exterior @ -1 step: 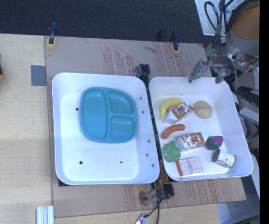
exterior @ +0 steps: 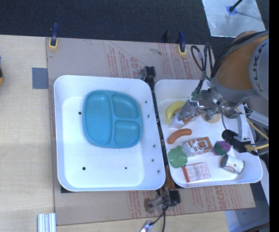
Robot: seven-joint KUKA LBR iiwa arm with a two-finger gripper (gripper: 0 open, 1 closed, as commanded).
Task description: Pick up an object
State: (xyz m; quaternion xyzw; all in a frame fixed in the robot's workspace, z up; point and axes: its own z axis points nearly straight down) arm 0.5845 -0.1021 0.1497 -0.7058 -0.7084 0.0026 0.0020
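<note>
Two white bins sit side by side: the left bin [exterior: 66, 173] holds one blue divided plate [exterior: 112, 118], the right bin [exterior: 255, 175] holds the small items. Largest of these are one red-and-white packet [exterior: 196, 171] and one brown box [exterior: 198, 145], both likely light and stiff. One green leafy toy [exterior: 177, 156] looks bulky. One yellow banana [exterior: 173, 110] and one sausage [exterior: 179, 135] seem smooth, best gripped across the middle. One purple piece [exterior: 222, 147] and one white cup [exterior: 232, 164] lie near the right edge. The gripper [exterior: 191, 108] hovers at the banana; how its jaws stand cannot be told.
</note>
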